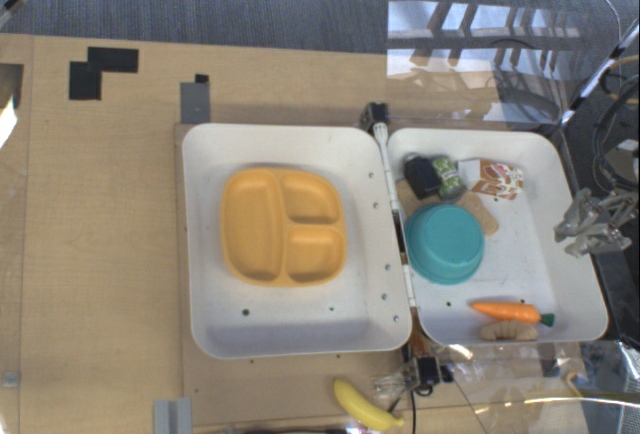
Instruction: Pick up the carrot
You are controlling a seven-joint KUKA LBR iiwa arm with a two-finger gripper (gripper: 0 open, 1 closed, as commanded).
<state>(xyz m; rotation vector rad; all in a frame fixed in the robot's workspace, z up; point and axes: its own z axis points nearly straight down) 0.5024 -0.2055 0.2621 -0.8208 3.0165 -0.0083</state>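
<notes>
On the table (pixel 100 272) we have two white bins side by side. The left bin (pixel 230 322) holds a yellow divided plate (pixel 283 225). The right bin (pixel 570 262) carries a teal bowl (pixel 446 243) at its left side, with a dark object and a small printed packet (pixel 498 178) farther back.

The carrot (pixel 510 312) lies near the front edge of the right bin, just beside a pale tan piece (pixel 508 331) that sits nearer still. Its long axis runs left to right, orange tip to the left, green top to the right.

Our gripper (pixel 590 225) is at the right rim of that bin, and we cannot tell its state. From it the carrot lies nearer and to the left, so we judge the coming move must travel that way and close across the carrot's short width.
</notes>
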